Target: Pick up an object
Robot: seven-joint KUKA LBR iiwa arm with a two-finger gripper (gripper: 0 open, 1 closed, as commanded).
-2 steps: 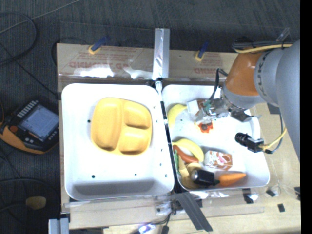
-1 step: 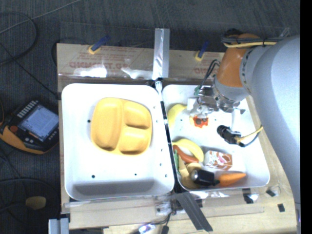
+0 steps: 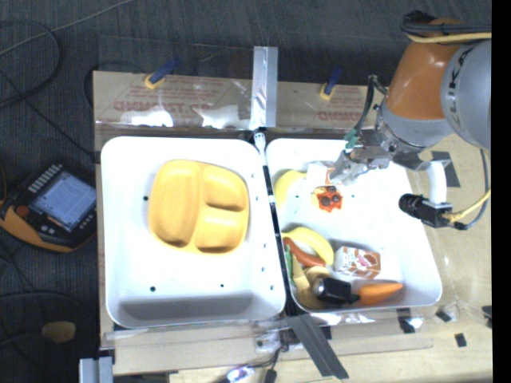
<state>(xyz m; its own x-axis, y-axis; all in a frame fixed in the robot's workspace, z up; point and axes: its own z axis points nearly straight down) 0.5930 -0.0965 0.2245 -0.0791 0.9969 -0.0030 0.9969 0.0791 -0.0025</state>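
gripper (image 3: 345, 166) low in right bin (image 3: 415, 238), upper centre-right | fingers: cannot tell whether open or holding | risk: snagging small orange-red toy (image 3: 328, 199) just below, or closing on nothing

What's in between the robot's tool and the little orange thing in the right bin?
In the camera view, just bare white bin floor lies between the tool and the small orange thing. They sit very close together.

Divided tray (image 3: 198, 206) in left bin (image 3: 120, 294); carrot (image 3: 375, 291) in right bin (image 3: 423, 262).
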